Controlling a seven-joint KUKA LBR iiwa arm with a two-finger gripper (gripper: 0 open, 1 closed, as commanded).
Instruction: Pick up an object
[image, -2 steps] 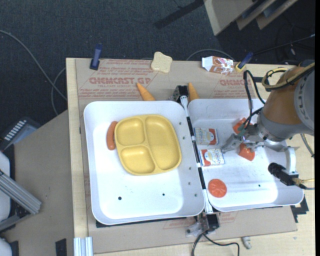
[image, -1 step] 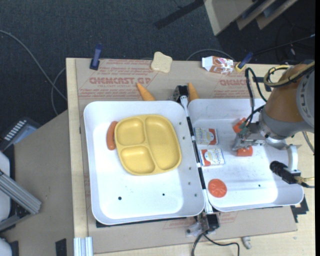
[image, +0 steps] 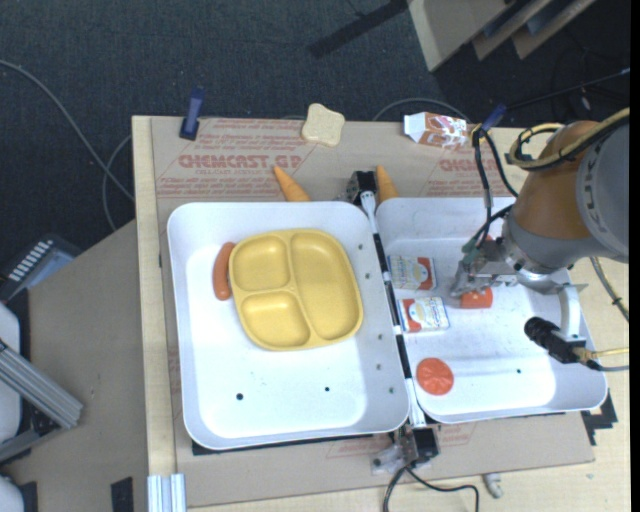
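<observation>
The gripper (image: 477, 290) is down inside the right bin (image: 520, 395), its tip right over a small orange-red block (image: 479, 297) that lies on the bin floor. Whether the fingers are spread or pressed together cannot be told from this angle, since the metal of the wrist covers them (the block shows just below the tip, partly hidden). Above the gripper, at about two o'clock, rises the arm (image: 560, 210), its orange band bulging over the bin's far right edge.

Near the gripper, at nine o'clock, lies a small white packet with a red mark (image: 411, 271); at seven o'clock, a second printed packet (image: 425, 314) rests close beside the block. Further down, at about seven o'clock from the gripper, a flat red disc (image: 435, 376) lies near the bin's near-left corner.

The left bin (image: 290, 410) sits well to nine o'clock. It holds a yellow plate with three sections (image: 295, 288), and a red sausage (image: 222, 271) lies touching the plate's left rim.

On the bench behind the bins, at twelve o'clock of the left bin, lie a slice of bread (image: 323, 124) and a carrot (image: 290, 185); a crumpled wrapper (image: 436, 128) lies behind the right bin.
</observation>
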